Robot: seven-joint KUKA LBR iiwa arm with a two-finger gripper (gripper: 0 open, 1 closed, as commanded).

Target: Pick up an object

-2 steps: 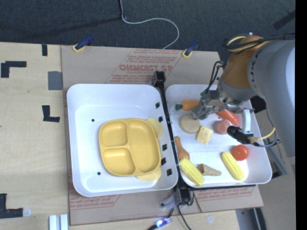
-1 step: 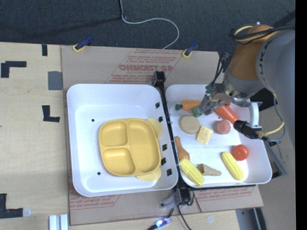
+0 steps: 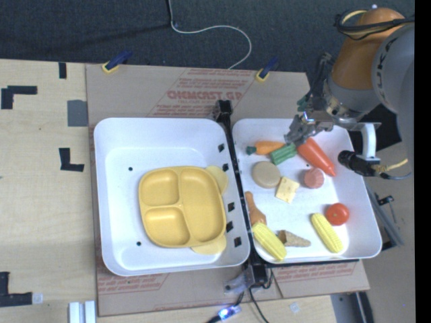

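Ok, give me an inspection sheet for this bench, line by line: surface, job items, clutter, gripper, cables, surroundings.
Surface: cardboard sheet under two white bins; left bin, right bin.
Job's things: right bin holds toy foods: carrot, green piece, tomato, two corn cobs, cheese wedge, round tan piece.
Clutter: yellow divided tray in left bin.
Gripper: gripper low over the right bin's far edge, by the green piece; finger state unclear.
Cables: white cable looping behind the bench.
Surroundings: dark carpet.
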